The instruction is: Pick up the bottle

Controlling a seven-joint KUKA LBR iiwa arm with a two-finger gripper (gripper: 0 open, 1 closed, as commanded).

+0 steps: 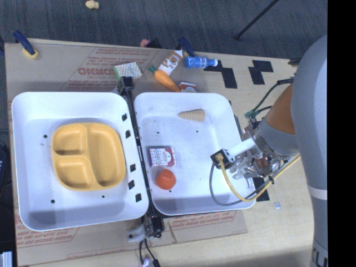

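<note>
A small blue bottle [198,63] lies on its side on the cardboard behind the right bin [146,149], outside both bins. Beside it lies a white bottle-like item with an orange label [170,62]. My gripper [246,167] hangs low over the right bin's near-right edge, far from the blue bottle, with a yellow cable looping under it. Nothing shows in its grasp.
The right bin holds a red packet [161,156], a red tomato-like ball [165,179] and a tan wedge [192,115]. A yellow divided plate [89,155] lies in the left bin [22,143]. An orange carrot [166,80] and a green patterned block [127,70] lie behind the bins.
</note>
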